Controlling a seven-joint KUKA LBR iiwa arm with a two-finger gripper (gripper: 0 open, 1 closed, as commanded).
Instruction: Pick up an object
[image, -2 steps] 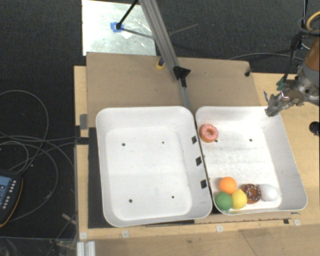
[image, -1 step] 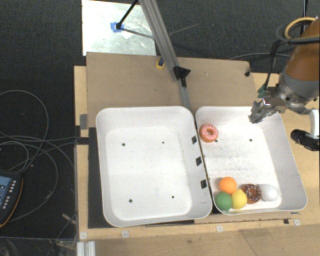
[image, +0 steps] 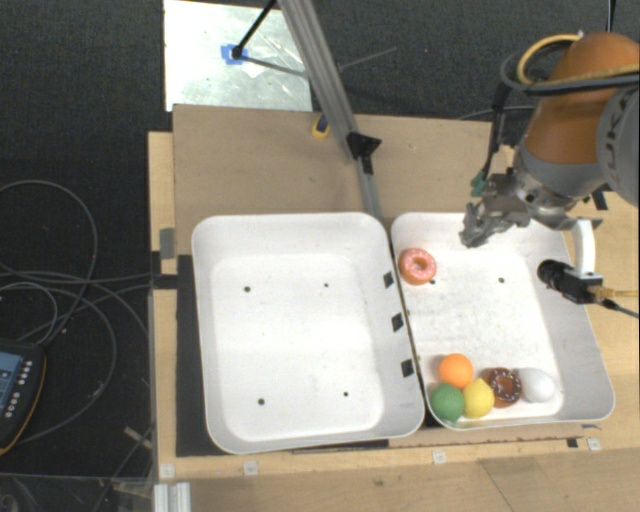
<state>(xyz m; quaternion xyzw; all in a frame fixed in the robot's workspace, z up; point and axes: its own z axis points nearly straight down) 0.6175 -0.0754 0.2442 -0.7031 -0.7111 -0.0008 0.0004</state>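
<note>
Hovering over the far end of the right bin (image: 580, 330), the gripper (image: 477, 233) points down toward the white floor; from where I stand I cannot tell how it is set, and nothing shows in its grasp. Just to its left a pink frosted donut (image: 417, 265) lies alone near the bin's left wall. Down at the near end sit an orange ball (image: 456, 370), a green ball (image: 448, 402), a yellow lemon (image: 479, 398), a chocolate donut (image: 503, 386) and a white egg (image: 537, 385), bunched together. Beside it sits the left bin (image: 215, 330).

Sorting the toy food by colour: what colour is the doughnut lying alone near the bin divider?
Pink icing on the doughnut, clearest in the camera view.
</note>
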